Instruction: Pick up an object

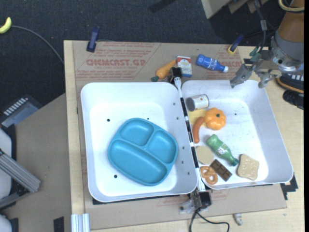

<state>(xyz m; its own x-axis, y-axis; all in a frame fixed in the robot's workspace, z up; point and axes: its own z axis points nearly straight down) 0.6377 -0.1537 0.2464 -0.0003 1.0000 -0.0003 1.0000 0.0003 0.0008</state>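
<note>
The gripper (251,79) hangs spread and empty above the right bin's (270,117) far rim. The small orange pumpkin (215,119) sits near the bin's left wall — likely light, hard, smooth and rounded, so pinching across its middle seems safest.

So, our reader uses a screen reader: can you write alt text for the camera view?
An open gripper hovers over the right bin's far edge; the bin holds a toy pumpkin, green bottle and other small items. The left bin holds a blue divided tray.
</note>
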